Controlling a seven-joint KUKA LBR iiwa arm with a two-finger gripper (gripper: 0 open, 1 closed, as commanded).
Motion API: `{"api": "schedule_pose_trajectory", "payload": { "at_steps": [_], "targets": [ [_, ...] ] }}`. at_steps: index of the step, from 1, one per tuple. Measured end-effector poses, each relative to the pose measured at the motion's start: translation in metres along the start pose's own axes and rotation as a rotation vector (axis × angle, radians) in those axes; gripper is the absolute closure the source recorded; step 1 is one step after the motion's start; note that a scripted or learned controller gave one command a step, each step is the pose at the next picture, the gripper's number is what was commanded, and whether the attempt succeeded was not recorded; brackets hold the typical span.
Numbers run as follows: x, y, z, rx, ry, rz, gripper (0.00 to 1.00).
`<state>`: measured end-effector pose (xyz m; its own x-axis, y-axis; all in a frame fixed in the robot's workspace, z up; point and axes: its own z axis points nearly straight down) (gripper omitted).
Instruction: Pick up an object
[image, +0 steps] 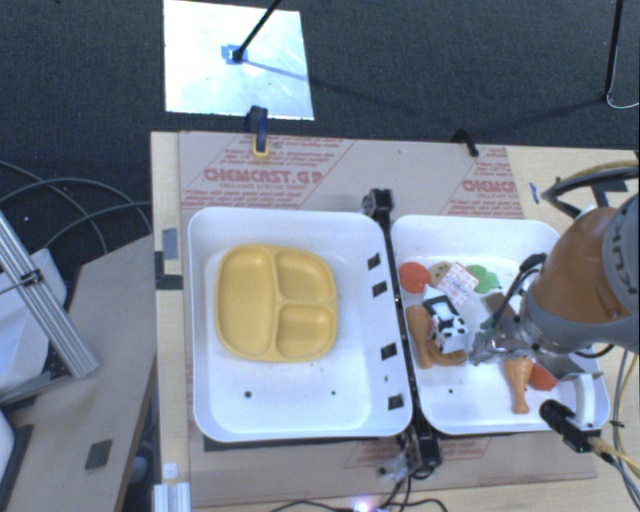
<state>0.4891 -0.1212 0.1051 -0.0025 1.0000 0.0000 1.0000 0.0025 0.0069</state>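
The right bin (470, 412) holds several small toy foods: a red tomato-like piece (414, 275), a tan cookie (443, 270), a white card-like piece (457, 281), a green piece (484, 277), a black-and-white cow figure (447, 324), an orange sausage shape (419, 336) and an orange drumstick (518, 380). My gripper (487, 347) hangs low over this bin, just right of the cow figure and left of the drumstick. The arm's orange band and grey wrist (585, 290) cover the bin's right side. The fingers are hard to make out.
The left bin (290, 400) carries a yellow divided plate (275, 302). A black divider with clips (392, 300) runs between the bins. A metal frame (40, 300) stands at the left, off the bench.
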Motion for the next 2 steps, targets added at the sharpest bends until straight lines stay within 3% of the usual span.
{"api": "schedule_pose_trajectory", "payload": {
  "at_steps": [2],
  "targets": [
    [0.0,0.002,-0.021,-0.005,0.0,-0.003,1.0]
  ]
}}
